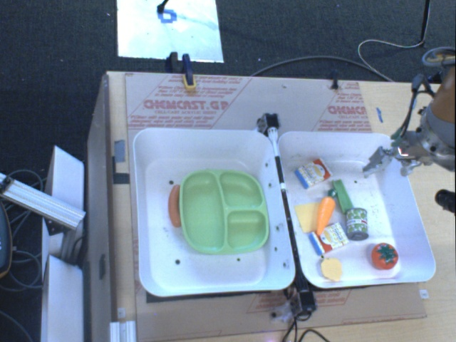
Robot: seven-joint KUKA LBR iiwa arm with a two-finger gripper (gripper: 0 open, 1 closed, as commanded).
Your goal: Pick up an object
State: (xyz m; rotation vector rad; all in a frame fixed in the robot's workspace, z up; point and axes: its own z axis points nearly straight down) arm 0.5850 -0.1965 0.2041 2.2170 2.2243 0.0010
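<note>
over the right bin's [420, 251] far corner our gripper [388, 159] hangs, seemingly spread and empty. mid-bin lies the carrot [325, 214], light, stiff, slick; we'd pinch its thick middle.

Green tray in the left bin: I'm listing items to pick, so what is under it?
An orange hot dog lies at the green tray's left edge, partly tucked under the rim. Whatever else the tray covers cannot be seen.

Carrot [325, 213], green can [357, 224], tomato [384, 256] and cartons lie in right bin [420, 251].
</note>
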